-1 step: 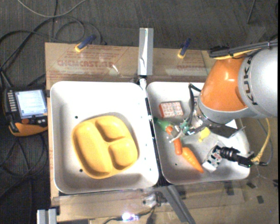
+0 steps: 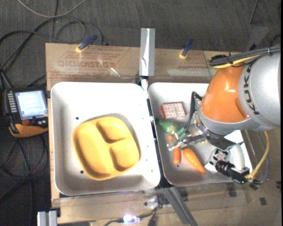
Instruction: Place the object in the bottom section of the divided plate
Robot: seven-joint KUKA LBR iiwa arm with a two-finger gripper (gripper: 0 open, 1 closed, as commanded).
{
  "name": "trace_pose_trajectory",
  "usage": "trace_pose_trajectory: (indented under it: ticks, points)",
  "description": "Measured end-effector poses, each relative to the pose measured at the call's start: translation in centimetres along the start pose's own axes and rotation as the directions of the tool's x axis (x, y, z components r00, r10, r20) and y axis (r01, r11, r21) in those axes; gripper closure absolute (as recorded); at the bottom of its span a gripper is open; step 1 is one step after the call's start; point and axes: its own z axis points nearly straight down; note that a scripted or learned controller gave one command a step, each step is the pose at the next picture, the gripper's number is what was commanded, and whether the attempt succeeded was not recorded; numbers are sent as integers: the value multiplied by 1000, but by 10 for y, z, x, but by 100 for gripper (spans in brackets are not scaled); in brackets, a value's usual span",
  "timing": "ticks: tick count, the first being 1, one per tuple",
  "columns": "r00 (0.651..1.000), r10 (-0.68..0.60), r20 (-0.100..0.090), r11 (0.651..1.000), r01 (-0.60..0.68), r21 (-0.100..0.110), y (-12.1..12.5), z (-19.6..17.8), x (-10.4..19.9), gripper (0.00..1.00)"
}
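We note the yellow divided plate (image 2: 107,147) lying in the left bin (image 2: 61,126), all three sections bare, while the arm (image 2: 240,98) reaches over the right bin (image 2: 158,126) with the gripper (image 2: 184,138) low among the toys. There we see two orange carrots: a smaller carrot (image 2: 177,157) just below the fingertips and a larger carrot (image 2: 194,159) beside it, with a green piece (image 2: 166,125) and a red patterned box (image 2: 173,110) nearer the bin's far wall. The claw is too tangled with the clutter for us to tell whether it is apart or clamped on anything.
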Motion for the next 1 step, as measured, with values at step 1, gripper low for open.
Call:
trace_pose_trajectory:
  ticks: [1]
  points:
    - [997,-80,1,997,80,1,43,0,63,100]
